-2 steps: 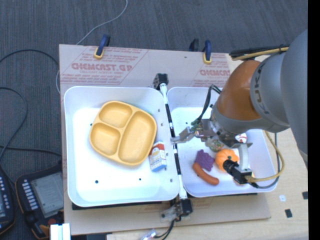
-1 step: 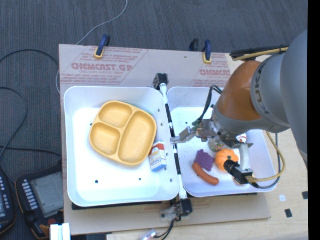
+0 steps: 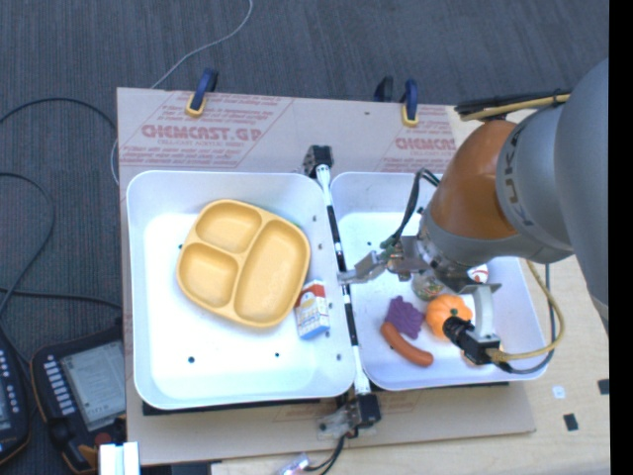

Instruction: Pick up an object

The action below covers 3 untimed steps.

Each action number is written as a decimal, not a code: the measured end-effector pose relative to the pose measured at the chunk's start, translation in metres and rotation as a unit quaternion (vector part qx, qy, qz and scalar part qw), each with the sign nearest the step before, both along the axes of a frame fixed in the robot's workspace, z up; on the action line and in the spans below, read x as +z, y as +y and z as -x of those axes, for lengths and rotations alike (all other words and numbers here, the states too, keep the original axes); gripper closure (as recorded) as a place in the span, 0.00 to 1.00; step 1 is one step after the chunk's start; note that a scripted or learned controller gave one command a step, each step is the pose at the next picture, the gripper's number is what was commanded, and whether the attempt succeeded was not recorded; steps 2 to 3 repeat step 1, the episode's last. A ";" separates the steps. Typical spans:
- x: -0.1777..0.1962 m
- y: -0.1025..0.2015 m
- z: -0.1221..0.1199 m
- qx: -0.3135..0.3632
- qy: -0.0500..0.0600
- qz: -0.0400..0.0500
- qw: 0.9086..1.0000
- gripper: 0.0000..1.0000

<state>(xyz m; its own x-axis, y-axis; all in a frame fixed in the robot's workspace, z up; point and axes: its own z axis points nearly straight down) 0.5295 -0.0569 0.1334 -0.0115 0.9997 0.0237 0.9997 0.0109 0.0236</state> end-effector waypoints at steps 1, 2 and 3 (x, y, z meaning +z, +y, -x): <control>0.000 0.000 0.000 0.000 0.000 0.000 1.000 0.00; 0.000 0.000 0.000 0.000 0.000 0.000 1.000 0.00; 0.000 0.000 0.000 0.000 0.000 0.000 1.000 0.00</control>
